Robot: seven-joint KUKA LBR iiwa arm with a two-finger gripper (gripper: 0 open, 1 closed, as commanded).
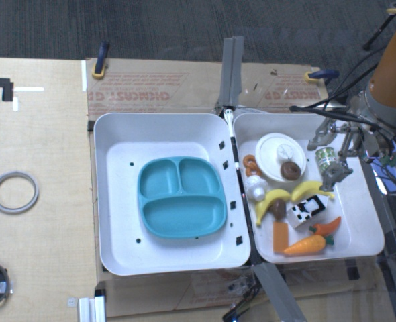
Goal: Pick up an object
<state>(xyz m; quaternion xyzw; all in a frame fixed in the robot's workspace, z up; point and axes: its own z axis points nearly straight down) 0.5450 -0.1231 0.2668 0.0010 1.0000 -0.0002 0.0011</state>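
Hovering gripper (335,154) | right bin (366,247) far edge | beside green can (325,157)

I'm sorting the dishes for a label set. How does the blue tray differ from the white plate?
The blue tray is rectangular with three compartments; the white plate is round and undivided. The tray is larger. The tray lies alone in the left bin; the plate sits in the right bin among toy food, bearing a brown item. Both lie flat.

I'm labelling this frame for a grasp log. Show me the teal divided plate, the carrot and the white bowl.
teal divided plate (182,197): camera view, on its large front compartment.
carrot (305,245): camera view, on the middle of its orange body.
white bowl (273,151): camera view, on its bare inner floor.
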